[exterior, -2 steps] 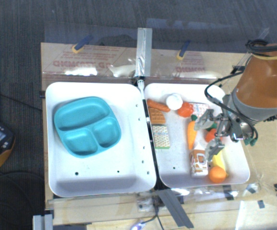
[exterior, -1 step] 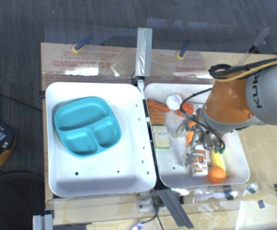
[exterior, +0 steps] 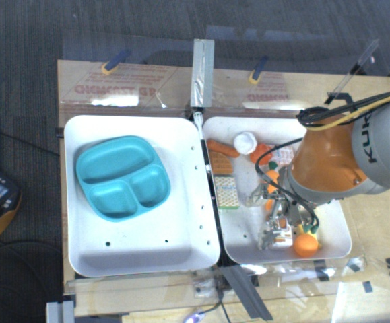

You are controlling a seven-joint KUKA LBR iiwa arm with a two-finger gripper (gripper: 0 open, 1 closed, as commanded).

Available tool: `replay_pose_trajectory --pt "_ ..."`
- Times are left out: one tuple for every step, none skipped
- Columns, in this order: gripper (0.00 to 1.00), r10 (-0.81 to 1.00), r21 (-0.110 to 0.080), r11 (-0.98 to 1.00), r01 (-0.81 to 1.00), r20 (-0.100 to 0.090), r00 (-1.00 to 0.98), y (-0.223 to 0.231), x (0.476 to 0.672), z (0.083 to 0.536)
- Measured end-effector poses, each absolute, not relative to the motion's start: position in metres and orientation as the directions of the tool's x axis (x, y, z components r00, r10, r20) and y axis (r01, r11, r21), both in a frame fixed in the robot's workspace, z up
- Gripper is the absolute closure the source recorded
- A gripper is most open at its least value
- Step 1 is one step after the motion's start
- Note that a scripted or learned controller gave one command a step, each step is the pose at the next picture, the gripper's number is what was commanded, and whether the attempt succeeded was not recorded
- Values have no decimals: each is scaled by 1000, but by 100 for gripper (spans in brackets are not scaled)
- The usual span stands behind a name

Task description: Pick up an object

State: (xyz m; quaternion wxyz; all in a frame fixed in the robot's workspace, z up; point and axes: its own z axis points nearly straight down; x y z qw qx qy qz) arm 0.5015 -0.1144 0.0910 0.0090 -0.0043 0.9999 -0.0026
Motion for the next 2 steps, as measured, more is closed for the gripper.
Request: replay_pose_trajectory --pt "100 -10 -8 1000 -10 -19 -1000 -114 503 101" --pt "0 -11 -7 1000 -11 -19 -1000 -113 503 101"
